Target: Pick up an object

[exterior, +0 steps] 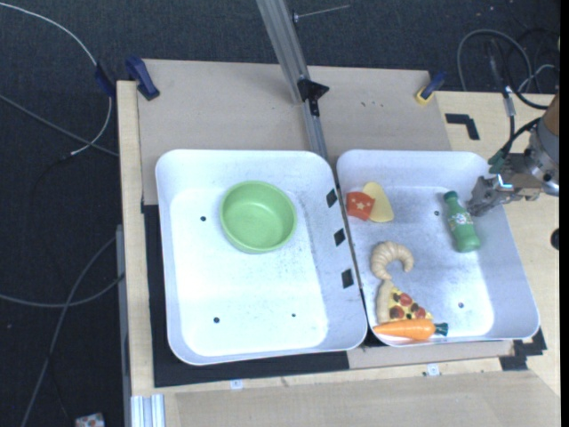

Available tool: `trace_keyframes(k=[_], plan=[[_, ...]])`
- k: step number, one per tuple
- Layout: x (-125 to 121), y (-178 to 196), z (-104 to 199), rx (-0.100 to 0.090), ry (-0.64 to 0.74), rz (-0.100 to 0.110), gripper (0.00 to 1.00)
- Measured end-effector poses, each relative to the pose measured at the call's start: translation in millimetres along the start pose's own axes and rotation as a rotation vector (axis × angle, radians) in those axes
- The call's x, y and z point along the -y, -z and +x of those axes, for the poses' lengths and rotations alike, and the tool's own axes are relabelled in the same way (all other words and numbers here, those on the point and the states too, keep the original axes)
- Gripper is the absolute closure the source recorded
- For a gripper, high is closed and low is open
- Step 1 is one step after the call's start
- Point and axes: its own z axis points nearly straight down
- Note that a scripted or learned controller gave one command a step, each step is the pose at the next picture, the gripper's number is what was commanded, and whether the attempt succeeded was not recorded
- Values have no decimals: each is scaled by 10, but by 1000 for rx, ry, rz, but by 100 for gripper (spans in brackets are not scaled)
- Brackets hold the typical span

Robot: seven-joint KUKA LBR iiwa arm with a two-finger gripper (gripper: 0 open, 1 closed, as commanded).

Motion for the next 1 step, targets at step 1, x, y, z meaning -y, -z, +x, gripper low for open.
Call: trace_keyframes(k=[1], plan=[[-16, 196, 2, 1, -1, 1, 100]])
